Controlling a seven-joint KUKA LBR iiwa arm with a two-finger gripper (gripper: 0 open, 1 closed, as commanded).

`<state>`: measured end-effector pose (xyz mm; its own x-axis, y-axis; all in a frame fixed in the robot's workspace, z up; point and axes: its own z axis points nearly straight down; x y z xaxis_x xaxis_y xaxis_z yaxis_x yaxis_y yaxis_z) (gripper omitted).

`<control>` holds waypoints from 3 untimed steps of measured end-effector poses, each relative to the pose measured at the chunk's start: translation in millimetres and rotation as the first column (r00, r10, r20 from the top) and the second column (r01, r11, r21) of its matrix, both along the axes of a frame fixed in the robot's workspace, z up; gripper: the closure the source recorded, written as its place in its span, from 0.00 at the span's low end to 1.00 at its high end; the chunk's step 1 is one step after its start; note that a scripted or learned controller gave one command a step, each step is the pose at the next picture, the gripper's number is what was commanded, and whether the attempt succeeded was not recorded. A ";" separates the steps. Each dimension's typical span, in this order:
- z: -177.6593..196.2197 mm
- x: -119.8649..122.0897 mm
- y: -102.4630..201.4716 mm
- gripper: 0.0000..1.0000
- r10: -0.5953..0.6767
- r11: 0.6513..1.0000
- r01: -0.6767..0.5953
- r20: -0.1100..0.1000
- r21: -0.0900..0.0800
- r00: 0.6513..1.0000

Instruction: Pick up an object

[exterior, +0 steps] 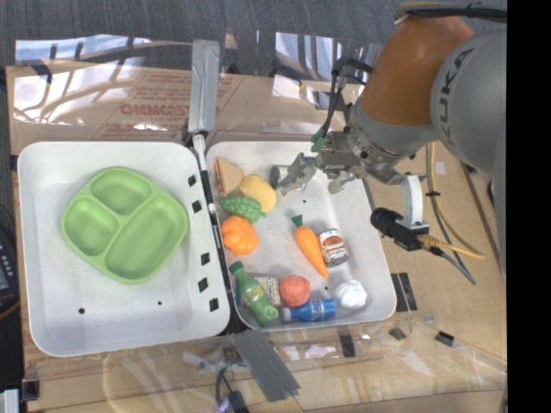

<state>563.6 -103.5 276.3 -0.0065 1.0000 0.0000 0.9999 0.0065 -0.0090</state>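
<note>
Candidate objects all lie in the right bin [379, 261], centre-right of frame. Carrot [310, 246] lies slanted in the bin's middle, its green top pointing up-left, touching a small red-and-white can [334, 248] just to its right. Along the bin's left wall, from the top down: a tan wedge like a bread slice [227, 175], a yellow lemon-like piece [258, 192], a green bumpy vegetable [242, 206] and an orange pepper-like piece [239, 236]. Along the bottom wall: green bottle [253, 293], red tomato-like ball [295, 290], blue bottle [312, 310] lying flat, and a white rounded item [350, 295] in the lower right corner. Gripper [294, 177] sits over the upper middle of the right bin, just right of the yellow piece and above the carrot; cannot tell whether its fingers are spread or pressed together, and nothing is seen between them. Arm [430, 67] enters from the upper right, orange band above the wrist. Left bin [52, 317] carries a green divided plate [126, 223] with three compartments. Both bins rest on the worktop [129, 106], brown cardboard showing at the top of frame.
</note>
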 end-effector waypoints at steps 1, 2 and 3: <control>-67.7 -18.2 -51.4 0.00 0.083 0.997 -0.083 0.000 0.001 0.997; -179.9 -2.4 -91.1 0.00 -0.006 1.000 0.006 0.001 0.001 1.000; -172.3 -2.8 -91.3 1.00 -0.003 1.000 0.003 -0.004 0.001 1.000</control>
